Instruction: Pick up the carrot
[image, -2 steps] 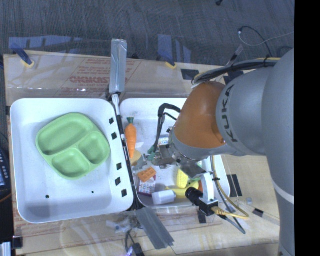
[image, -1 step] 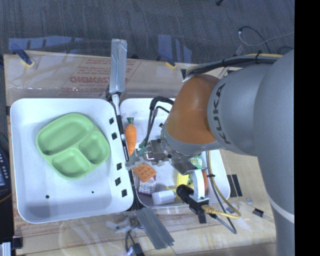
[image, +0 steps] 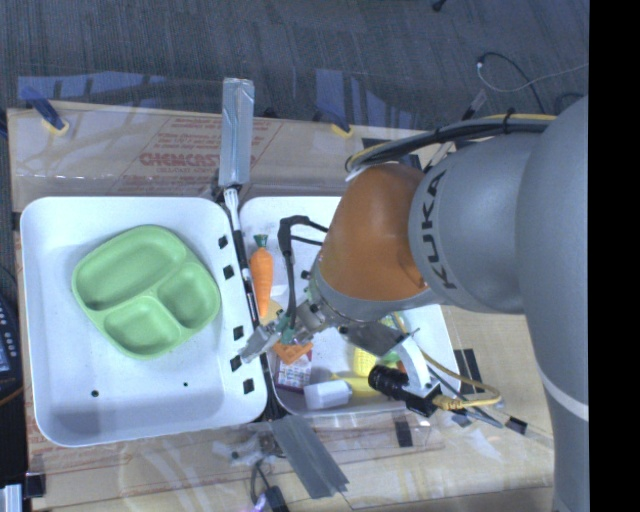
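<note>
The carrot (image: 261, 279) is orange with a green top. It lies lengthwise in the right bin (image: 300, 212), tight against that bin's left wall. My gripper (image: 281, 335) hangs low over the right bin, just below the carrot's tip and close to the bin's left wall. Nothing can be seen held in it. The arm's orange band and grey body hide most of the right bin's middle and right side.
A green divided plate (image: 147, 290) lies in the left bin (image: 60, 400). Beneath the gripper are an orange-topped small packet (image: 293, 366), a white cylinder (image: 327, 394) and a yellow item (image: 368, 361). A grey divider runs between the bins.
</note>
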